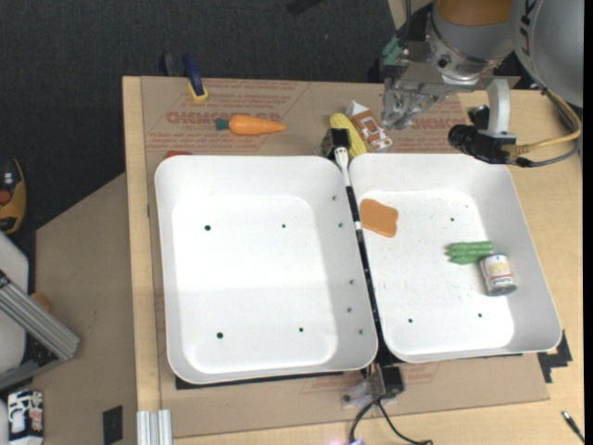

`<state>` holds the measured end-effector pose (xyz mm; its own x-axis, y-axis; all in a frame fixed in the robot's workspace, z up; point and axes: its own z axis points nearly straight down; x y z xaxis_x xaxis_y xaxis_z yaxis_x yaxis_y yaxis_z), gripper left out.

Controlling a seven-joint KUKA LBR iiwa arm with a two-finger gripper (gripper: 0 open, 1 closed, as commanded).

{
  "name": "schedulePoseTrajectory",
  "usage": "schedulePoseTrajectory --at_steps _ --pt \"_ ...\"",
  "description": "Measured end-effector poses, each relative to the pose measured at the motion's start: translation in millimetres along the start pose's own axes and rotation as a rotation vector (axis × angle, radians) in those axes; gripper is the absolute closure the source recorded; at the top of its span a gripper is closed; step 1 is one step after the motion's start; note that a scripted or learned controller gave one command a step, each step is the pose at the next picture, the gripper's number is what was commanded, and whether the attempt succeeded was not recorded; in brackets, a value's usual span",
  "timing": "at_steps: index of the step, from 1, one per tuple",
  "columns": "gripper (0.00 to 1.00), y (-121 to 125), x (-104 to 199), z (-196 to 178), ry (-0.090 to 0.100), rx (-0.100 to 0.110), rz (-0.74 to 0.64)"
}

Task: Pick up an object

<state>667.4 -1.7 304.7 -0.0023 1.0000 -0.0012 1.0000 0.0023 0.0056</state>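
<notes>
End effector point(404, 111) hangs at upper right of the frame above the right bin's point(519, 332) far rim, fingers slightly parted and holding nothing, away from the orange piece point(379, 218).

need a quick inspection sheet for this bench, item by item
surface: brown board bearing a left white bin and a right white bin, side by side.
job's things: right bin holds an orange flat piece, a green item and a small can lying on its side.
clutter: toy carrot, blue clip, corn-like yellow item and small packet on the board behind the bins.
grippers: pincer above the board behind the right bin; nothing seen in it.
cables: yellow cable at right; black lead at front.
surroundings: dark floor.
</notes>
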Motion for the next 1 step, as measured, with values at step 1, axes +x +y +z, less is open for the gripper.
schedulePoseTrajectory --at_steps 1 --pt "1.0 -7.4 60.0 -48.2 0.004 -0.003 -0.005"
